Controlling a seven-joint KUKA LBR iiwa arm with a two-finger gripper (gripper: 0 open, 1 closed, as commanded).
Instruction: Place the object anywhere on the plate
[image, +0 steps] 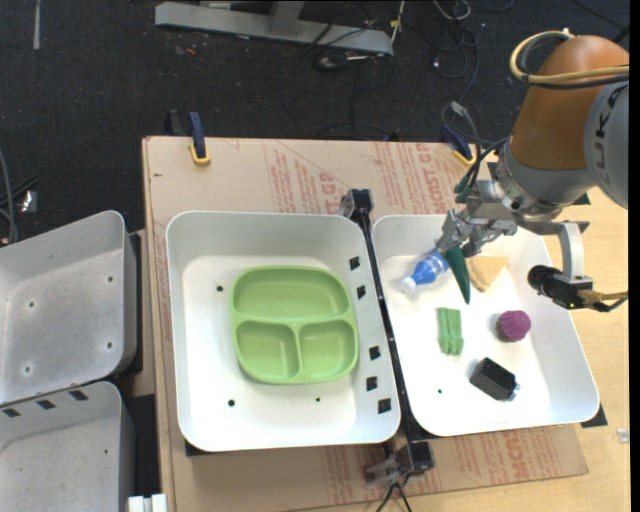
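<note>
Plate, green, sits bare in the left bin; we judge nothing placed yet. At its three o'clock, in the right bin, the gripper seems clamped on the bottle.

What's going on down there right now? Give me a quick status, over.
Gripper low in right bin, at the blue-and-clear bottle; grasp unclear. Green plate in left bin, nothing on it. Green block, purple ball, black block lie nearby.
</note>
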